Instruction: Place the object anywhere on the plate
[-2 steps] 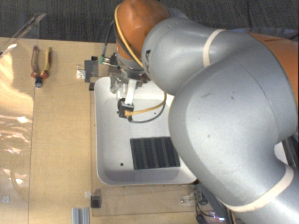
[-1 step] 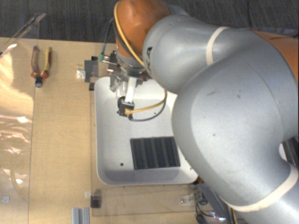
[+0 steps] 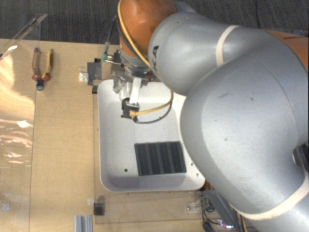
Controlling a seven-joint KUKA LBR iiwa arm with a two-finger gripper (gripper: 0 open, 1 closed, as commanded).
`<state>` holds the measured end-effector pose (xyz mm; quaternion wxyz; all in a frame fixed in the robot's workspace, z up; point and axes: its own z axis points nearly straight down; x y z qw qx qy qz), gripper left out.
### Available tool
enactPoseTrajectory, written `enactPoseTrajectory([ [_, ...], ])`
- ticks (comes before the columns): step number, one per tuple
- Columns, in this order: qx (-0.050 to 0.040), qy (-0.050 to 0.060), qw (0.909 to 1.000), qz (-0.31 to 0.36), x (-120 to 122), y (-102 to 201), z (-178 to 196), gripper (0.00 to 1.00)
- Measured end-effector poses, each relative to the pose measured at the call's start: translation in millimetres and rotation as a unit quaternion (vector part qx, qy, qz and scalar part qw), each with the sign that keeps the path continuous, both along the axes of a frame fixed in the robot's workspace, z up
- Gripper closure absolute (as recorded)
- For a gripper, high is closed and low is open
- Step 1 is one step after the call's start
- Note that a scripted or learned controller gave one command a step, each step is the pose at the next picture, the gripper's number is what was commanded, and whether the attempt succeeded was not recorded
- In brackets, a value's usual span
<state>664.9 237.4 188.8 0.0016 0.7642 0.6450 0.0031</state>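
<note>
A single camera is fixed above the bench [image 3: 63,144] and looks down on it at a slant. The far edge of the bench lies toward the top of the frame, with dark floor [image 3: 72,4] beyond it. One white bin [image 3: 113,158] sits near the frame centre. The arm [image 3: 241,105] enters from the right, close to the lens, and covers much of the right half of the view.

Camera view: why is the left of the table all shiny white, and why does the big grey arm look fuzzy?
In the camera view, light bounces off what looks like a clear sheet on the bench, making glare; in the same view the arm sits very close to the lens, so it looks soft.
</note>
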Motion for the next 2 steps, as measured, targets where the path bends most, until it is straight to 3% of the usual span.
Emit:
enactPoseTrajectory([
  [2,-0.0001,-0.002,1.0,0.007,0,3,22,1.0],
])
